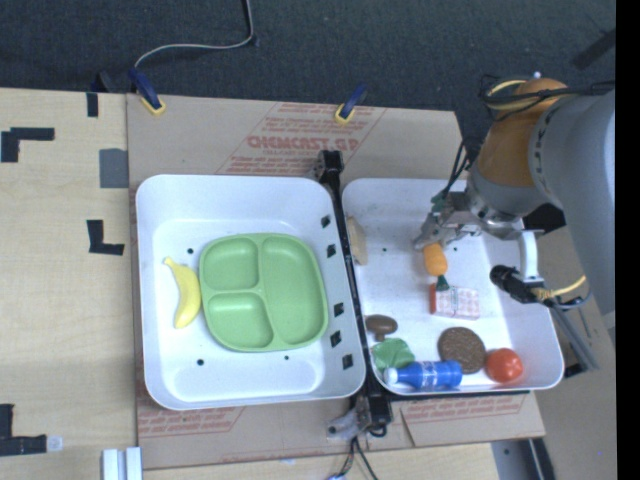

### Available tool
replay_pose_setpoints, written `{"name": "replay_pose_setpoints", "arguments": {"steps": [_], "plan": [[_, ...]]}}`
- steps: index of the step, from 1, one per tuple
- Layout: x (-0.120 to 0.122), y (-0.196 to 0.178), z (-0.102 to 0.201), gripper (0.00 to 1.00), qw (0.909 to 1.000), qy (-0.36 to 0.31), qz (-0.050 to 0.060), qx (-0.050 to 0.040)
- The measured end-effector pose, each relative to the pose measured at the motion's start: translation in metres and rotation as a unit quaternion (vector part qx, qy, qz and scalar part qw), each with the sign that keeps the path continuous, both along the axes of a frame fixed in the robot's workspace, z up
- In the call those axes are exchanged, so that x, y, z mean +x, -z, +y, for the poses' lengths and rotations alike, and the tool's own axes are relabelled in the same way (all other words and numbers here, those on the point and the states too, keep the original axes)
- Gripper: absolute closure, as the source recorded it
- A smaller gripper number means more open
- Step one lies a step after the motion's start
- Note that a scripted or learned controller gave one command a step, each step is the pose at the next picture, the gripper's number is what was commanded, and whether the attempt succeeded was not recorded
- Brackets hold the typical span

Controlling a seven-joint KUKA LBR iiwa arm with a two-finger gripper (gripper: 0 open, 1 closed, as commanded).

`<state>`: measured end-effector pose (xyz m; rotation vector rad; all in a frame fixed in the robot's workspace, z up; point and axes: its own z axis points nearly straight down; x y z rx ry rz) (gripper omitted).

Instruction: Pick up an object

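My arm (560, 158) reaches in over the right bin (400, 203), which I take as my landmark. Beside it, the left bin (160, 358) holds a green divided plate (265, 291) and a banana (185, 291), well apart from me. My pincer (440, 230) hangs in the right bin's upper half; whether it is apart or together I cannot tell. A small orange object (434, 259) lies just beneath it, probably my target.

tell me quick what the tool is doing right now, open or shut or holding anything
Tool: open or shut cannot be told; it sits just above a small orange object in the right bin.
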<state>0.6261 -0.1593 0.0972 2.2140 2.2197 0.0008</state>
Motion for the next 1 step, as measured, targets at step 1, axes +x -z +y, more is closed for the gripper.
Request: {"name": "replay_pose_setpoints", "arguments": {"steps": [1], "plan": [[0.0191,-0.0876,0.1117,1.00,1.0000,0.000,0.002,0.0028]]}}
